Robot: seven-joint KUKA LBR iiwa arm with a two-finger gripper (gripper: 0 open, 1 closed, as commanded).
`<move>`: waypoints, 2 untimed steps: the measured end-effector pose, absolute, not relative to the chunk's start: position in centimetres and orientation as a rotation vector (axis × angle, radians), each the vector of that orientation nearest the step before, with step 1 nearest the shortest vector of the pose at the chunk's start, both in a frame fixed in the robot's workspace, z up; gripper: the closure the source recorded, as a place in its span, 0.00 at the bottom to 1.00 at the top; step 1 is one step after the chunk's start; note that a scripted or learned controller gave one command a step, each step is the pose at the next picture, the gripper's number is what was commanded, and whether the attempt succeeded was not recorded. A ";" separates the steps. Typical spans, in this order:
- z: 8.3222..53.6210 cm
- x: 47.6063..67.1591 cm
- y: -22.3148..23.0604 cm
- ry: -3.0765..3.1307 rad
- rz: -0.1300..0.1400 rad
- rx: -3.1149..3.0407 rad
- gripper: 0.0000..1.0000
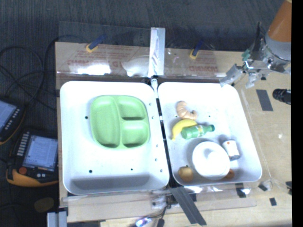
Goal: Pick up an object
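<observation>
We note a green divided plastic tray (120,120) in the left white bin (71,174); the right white bin (246,126) holds a yellow banana (181,126), green bottle (196,131) and round white bowl (209,158). The hand (248,72) hovers off the right bin's far corner, grip state indeterminate

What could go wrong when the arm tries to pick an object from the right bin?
The yellow banana and green bottle touch, so a grasp may catch both or push one away. The small white can lies close to the white bowl, leaving little finger room. The gripper is outside the right bin.
</observation>
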State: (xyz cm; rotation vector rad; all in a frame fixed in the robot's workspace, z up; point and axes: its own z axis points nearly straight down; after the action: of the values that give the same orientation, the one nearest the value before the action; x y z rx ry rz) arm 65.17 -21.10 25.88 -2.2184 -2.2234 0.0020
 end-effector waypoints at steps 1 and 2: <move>15.3 61.9 -22.4 -2.326 0.005 -2.111 0.00; 15.1 56.6 -22.3 -2.620 0.001 -1.735 0.00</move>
State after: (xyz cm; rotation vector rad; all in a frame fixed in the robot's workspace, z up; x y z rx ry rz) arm 56.58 -22.32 15.07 -1.7350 -2.6204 0.0005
